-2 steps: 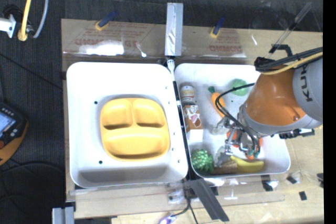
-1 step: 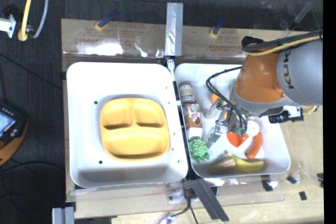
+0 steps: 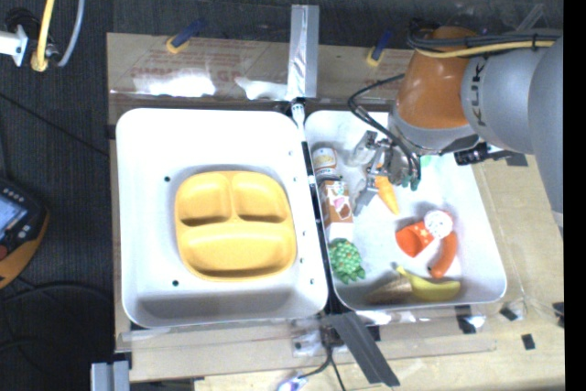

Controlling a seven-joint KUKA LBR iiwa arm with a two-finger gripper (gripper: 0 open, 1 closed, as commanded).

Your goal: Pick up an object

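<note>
Gripper (image 3: 383, 181) w/ metal fingers over right shallow white bin (image 3: 476, 197), small orange carrot-shaped toy (image 3: 387, 195) between fingertips; yellow plastic divided tray (image 3: 236, 222) sits in left white bin (image 3: 146, 160).

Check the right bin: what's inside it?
In the right bin: a small can, a carton, green grapes, a banana, an orange cup, a carrot below the gripper. The arm covers the bin's upper right corner.
</note>
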